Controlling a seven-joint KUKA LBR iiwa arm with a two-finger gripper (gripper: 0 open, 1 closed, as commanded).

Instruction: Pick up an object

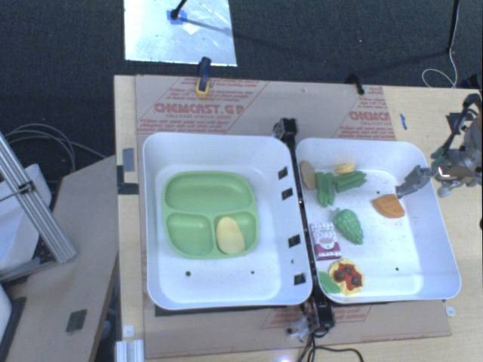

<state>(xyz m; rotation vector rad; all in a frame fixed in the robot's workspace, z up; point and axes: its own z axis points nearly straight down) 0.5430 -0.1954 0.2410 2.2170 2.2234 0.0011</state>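
The right bin [430, 266] holds several toy foods: an orange wedge [389, 206], a green vegetable [337, 183] with a small yellow piece [345, 169] above it, a tan piece [308, 174], a knobbly green item [349, 225], a red-and-white packet [324, 240] and a yellow piece with red dots [346, 275]. My gripper [419, 178] reaches in over the bin's upper right edge. It sits just above and to the right of the orange wedge, and I see nothing held in it.
The left bin [226, 145] holds a green divided tray [207, 194] with a yellow object [230, 234] in its lower right compartment. A black divider [294, 202] joins the two bins. A silver sheet [179, 21] lies beyond the bench.
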